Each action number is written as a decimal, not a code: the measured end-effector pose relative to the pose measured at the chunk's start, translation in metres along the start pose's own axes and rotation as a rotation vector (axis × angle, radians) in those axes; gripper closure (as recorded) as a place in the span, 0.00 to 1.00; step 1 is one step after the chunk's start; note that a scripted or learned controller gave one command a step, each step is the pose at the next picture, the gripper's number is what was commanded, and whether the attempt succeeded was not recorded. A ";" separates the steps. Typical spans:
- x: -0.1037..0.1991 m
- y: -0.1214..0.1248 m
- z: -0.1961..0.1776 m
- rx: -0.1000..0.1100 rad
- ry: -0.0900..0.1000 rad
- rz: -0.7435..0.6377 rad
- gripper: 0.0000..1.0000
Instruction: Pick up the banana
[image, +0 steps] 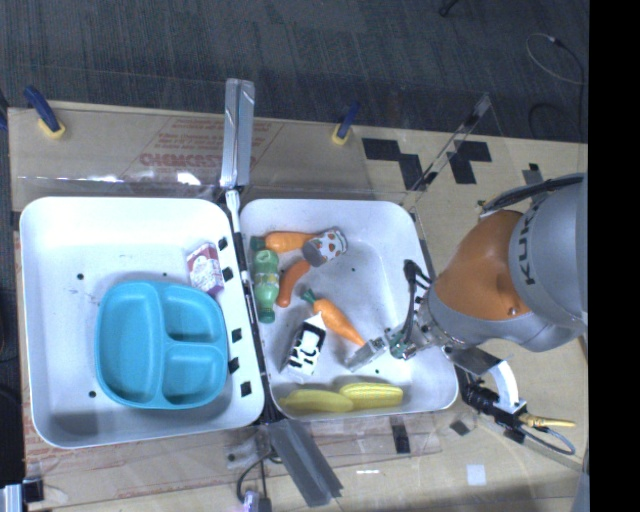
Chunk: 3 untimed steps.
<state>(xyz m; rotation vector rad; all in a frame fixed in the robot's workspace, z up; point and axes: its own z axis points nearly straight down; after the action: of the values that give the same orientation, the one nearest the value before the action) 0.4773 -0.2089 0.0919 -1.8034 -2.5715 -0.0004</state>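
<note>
Claw (385, 345) hung low inside the right bin (420, 232), just above the banana (345, 397), and whether it was spread or pressed together I could not tell from the slanted view. Nothing sat in it that I could see. The banana lay lengthwise along the near wall of that bin, yellow, touching or nearly touching the rim. Just beyond it a small black-and-white carton (308, 348) leaned beside a carrot (336, 318) whose tip pointed toward the claw. Further back stood a green bottle (265, 283) against the divider, another orange carrot (291, 241), and a little can (326, 244). In the left bin (60, 220) rested a blue divided tray (160, 345) with a small packet (204, 267) at its far corner, well apart from the fruit.

By my reading, the approach step was in hand: the grey arm (500, 285) had not yet taken the banana. The next move would call for shifting the claw toward the near wall and dropping over the banana's middle, clear of the carrot and the carton.
</note>
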 end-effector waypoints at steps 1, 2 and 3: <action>0.000 0.000 0.000 0.001 0.001 -0.032 0.00; -0.001 -0.001 0.000 0.000 0.000 0.067 0.00; -0.001 0.000 -0.010 0.000 0.000 0.062 1.00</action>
<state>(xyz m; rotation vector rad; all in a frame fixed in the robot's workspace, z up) 0.4774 -0.2096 0.1016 -1.8817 -2.5146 -0.0004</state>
